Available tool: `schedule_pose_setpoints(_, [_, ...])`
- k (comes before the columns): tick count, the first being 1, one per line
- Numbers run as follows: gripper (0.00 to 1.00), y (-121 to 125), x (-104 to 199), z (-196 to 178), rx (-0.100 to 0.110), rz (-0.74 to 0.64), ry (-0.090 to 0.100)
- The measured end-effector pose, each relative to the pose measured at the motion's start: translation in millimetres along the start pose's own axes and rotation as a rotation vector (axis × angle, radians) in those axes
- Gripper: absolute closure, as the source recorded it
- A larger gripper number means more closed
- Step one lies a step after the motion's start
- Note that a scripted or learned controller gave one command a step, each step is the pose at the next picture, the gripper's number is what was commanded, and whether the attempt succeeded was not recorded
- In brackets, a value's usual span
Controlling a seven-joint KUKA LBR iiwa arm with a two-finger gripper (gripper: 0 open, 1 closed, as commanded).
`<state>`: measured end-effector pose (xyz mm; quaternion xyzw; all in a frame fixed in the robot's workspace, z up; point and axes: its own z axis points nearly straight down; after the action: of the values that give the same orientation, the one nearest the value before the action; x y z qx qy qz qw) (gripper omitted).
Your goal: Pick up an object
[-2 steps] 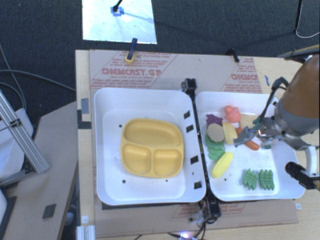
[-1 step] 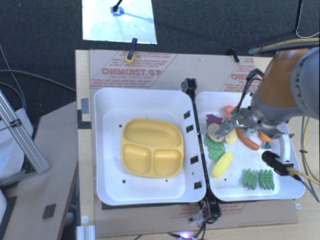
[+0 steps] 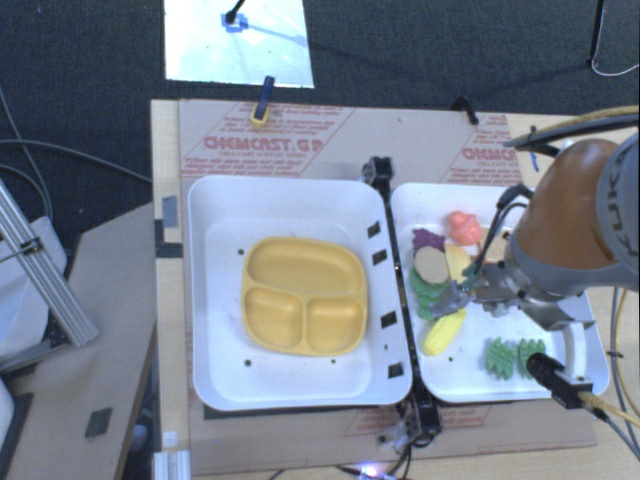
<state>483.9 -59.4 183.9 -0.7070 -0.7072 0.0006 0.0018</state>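
I see the table (image 3: pixel 300 133) topped with a printed board, dark carpet around it, and a pale sheet (image 3: pixel 238 28) on the floor beyond the far edge. Two white bins sit side by side. The left bin (image 3: pixel 215 268) holds a yellow divided tray (image 3: pixel 303 295) near its centre. In the right bin (image 3: pixel 585 363), toy foods crowd the left wall. The gripper (image 3: pixel 462 295) is down among them, and I cannot tell how far it is open or whether it has anything. Just beside it lies a yellow corn cob (image 3: pixel 443 334), long axis diagonal, one end toward the near-left corner. A green leafy piece (image 3: pixel 512 356) lies near the front edge.
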Motion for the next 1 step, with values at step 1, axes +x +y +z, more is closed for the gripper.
schedule_pose_setpoints(1, [0.00,1.5,-36.5,52.7,0.000,0.003,-0.003])
